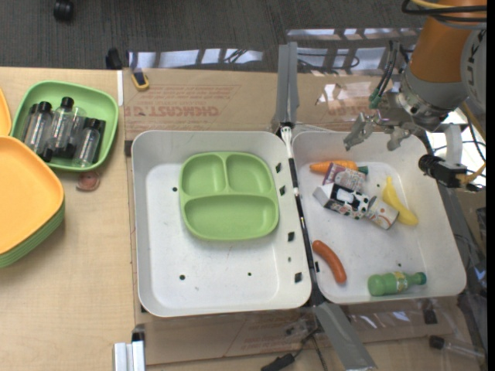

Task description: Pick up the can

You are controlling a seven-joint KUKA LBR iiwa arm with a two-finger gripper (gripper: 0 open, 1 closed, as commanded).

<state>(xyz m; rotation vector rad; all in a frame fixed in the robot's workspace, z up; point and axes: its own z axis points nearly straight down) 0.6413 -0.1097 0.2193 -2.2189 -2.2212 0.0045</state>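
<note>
Wooden bench [69, 300], two shallow white bins. I read mirrored lettering on brown cardboard [182, 103], illegible. Left bin [147, 230]: green divided plastic plate [228, 194]. Right bin [448, 230]: small labelled can [347, 181], orange carrot [334, 165], yellow banana [399, 202], green bottle [394, 283]. Two-finger gripper [379, 134] splayed, nothing grasped, above the far rim, near the can.

A green divided plate [229, 195] lies in the left bin [147, 230].
</note>
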